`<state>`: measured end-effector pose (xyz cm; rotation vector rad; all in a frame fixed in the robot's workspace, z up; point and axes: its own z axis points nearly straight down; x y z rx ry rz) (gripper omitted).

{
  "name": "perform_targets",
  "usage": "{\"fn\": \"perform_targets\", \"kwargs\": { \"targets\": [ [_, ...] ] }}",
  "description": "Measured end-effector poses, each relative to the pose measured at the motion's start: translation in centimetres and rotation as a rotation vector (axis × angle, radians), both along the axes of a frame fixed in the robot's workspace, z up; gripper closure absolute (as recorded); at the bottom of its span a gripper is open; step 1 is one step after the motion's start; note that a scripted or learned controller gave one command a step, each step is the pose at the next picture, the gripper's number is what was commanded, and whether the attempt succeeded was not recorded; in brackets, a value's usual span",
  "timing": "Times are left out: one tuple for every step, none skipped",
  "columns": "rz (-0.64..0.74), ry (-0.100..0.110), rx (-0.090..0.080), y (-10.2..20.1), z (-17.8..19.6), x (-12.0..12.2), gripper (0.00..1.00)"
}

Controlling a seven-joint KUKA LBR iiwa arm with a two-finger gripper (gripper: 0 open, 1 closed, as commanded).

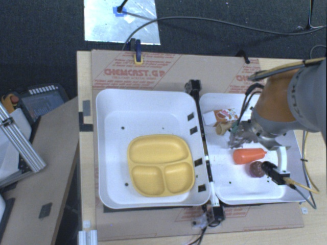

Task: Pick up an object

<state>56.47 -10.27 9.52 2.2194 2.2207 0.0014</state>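
Approach step: gripper (238,135) low in right bin (225,190), just left of the orange carrot-like piece (249,155), nothing seen between fingers, opening cannot tell. Next needs lining up over carrot, then closing

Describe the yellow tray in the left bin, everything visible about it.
The yellow tray looks like smooth moulded plastic, a rounded rectangle with three compartments: one long one across the top, two smaller ones below. It lies flat, open side up, turned slightly askew, on the floor of the left bin, toward its lower right. Nothing lies in it.
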Motion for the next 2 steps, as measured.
{"fn": "perform_targets", "kwargs": {
  "targets": [
    [0.004, -0.006, 0.0, 0.6, 6.2, 0.5, 1.0],
    [0.004, -0.005, 0.0, 0.6, 11.1, 0.7, 1.0]
  ]
}}
